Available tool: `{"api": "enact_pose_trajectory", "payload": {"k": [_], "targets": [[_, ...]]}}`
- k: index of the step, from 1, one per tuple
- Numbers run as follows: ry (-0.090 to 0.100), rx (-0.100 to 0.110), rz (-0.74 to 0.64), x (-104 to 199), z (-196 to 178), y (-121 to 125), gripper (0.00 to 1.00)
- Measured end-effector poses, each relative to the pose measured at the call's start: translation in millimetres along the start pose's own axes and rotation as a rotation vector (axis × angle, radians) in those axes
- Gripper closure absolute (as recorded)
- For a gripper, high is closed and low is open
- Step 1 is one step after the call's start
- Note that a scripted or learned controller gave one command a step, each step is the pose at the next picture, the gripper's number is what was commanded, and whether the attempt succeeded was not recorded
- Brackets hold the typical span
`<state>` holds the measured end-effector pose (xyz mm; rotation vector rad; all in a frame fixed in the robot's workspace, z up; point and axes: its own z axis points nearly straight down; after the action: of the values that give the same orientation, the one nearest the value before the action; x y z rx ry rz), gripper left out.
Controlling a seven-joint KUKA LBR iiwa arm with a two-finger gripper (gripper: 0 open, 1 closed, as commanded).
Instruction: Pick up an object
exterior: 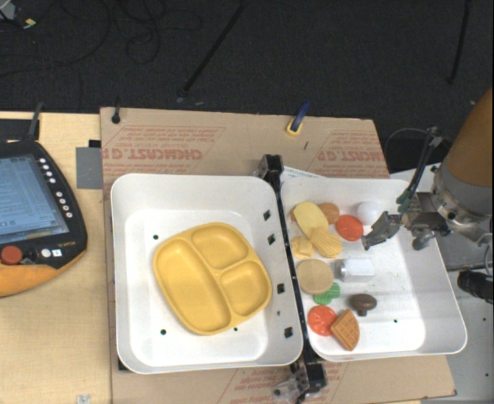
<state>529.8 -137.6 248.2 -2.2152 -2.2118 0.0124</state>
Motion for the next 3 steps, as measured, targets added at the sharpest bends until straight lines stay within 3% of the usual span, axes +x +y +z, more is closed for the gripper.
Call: {"api": "enact_pose_trajectory", "payload": {"k": [1, 3], "targets": [[-0.001, -0.011, -0.002, 0, -6, 2, 0.00], [0.000, -0.006, -0.002, 3, 104, 1, 0.00]]}}
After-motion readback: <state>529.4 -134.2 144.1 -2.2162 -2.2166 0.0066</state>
